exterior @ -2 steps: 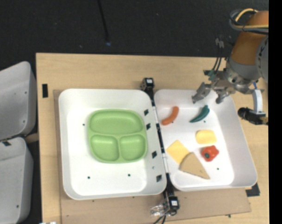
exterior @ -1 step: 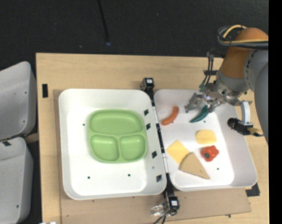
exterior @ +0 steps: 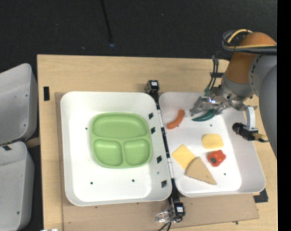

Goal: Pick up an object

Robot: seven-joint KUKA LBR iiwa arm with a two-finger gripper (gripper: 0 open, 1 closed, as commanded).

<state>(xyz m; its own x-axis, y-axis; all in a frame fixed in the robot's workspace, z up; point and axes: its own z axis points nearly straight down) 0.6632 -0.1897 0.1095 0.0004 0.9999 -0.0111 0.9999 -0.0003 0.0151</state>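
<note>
The right bin [exterior: 241, 177] holds several small toy foods. An orange-red sausage [exterior: 175, 120] lies near its back left. A yellow lump [exterior: 212, 140] and a red piece with a dark spot [exterior: 216, 157] sit in the middle. A yellow square slab [exterior: 183, 155] touches a tan wedge [exterior: 200, 171] toward the front. My gripper [exterior: 198, 114] hangs over the back of this bin, right of the sausage, its grey and teal fingers pointing left. They stand open with nothing between them.
In the left bin [exterior: 75, 177] rests a green divided plate [exterior: 120, 139]. A raised rim with black clips [exterior: 162, 143] separates the two bins. A small black fitting [exterior: 244, 130] juts in at the right bin's right side.
</note>
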